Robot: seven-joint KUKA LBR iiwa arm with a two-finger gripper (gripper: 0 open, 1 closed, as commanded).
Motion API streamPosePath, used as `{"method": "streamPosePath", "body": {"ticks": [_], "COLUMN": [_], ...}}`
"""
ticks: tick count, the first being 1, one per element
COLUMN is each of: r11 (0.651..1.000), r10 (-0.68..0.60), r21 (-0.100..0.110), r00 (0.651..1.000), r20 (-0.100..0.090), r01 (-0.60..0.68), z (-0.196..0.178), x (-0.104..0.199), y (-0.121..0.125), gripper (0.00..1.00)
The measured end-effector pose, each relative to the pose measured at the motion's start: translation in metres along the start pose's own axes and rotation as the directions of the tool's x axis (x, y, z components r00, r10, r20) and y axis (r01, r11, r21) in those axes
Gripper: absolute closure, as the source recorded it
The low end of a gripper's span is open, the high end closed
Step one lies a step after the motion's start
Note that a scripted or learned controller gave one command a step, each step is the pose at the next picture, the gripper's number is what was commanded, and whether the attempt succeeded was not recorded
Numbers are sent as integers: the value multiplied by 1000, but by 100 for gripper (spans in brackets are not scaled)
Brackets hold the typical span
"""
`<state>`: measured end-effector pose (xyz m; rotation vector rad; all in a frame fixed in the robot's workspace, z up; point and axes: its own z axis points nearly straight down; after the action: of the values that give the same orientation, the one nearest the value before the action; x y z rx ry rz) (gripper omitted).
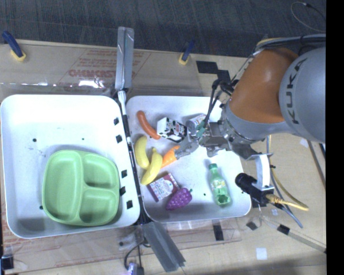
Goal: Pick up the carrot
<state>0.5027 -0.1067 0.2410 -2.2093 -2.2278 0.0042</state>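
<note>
The carrot (pixel 169 156) is a small orange piece lying near the middle of the right bin (pixel 235 211), just right of two yellow bananas (pixel 145 159). My gripper (pixel 187 146) reaches in from the right and sits low over the bin, its tip right against the carrot's right end. The grey arm with its orange band (pixel 264 93) hangs over the bin's right side and hides part of the floor there. Whether the carrot is gripped is not visible.
The right bin also holds a red-orange sausage (pixel 148 125), a black-and-white item (pixel 172 129), a green bottle (pixel 219 184), purple grapes (pixel 180 198) and a red packet (pixel 161 187). A green divided plate (pixel 80 186) lies in the left bin (pixel 23 113).
</note>
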Motion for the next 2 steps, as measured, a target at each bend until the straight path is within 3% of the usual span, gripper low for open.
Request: {"method": "streamPosePath", "body": {"ticks": [1,2], "r11": [1000,1000], "r10": [-19,-21], "r21": [0,-1], "r00": [1000,1000], "r20": [1,1], "r01": [19,21], "z": [142,150], "x": [-24,-50], "y": [96,42], "gripper": [0,0]}}
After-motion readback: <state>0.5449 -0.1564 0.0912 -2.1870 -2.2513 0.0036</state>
